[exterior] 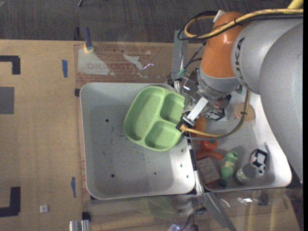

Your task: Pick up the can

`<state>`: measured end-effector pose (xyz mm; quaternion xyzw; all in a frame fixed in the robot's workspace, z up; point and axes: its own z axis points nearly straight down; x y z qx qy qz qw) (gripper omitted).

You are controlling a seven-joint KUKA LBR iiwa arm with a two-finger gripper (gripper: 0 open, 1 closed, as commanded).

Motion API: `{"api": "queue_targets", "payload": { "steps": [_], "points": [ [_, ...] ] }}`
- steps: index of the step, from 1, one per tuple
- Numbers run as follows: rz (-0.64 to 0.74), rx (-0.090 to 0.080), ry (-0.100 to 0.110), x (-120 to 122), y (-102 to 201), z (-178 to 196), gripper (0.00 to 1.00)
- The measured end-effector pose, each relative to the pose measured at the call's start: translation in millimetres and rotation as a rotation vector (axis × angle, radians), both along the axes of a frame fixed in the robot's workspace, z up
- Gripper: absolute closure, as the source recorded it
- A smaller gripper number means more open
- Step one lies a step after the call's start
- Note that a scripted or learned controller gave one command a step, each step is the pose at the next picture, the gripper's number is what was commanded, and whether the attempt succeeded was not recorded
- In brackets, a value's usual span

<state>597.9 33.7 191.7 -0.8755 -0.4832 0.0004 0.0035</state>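
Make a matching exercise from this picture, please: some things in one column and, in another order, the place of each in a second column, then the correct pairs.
Things:
1. green divided plate
2. can
3. green bottle
4. orange band

Places:
A. on the arm, above the wrist
B. in the left bin, tilted against its right edge
C. in the right bin, near its lower right corner
D. in the right bin, just left of the can

Pairs: 1-B, 2-C, 3-D, 4-A
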Motion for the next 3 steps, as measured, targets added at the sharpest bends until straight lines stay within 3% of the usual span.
{"api": "queue_targets", "payload": {
  "steps": [1, 2, 3],
  "points": [
    [-0.096, 0.008, -0.014, -30, -10, -2, 1.00],
    [-0.267, -0.004, -0.001, -5, -76, -7, 1.00],
    [-0.329, -0.006, 0.002, -21, -32, 94, 1.00]
  ]
}}
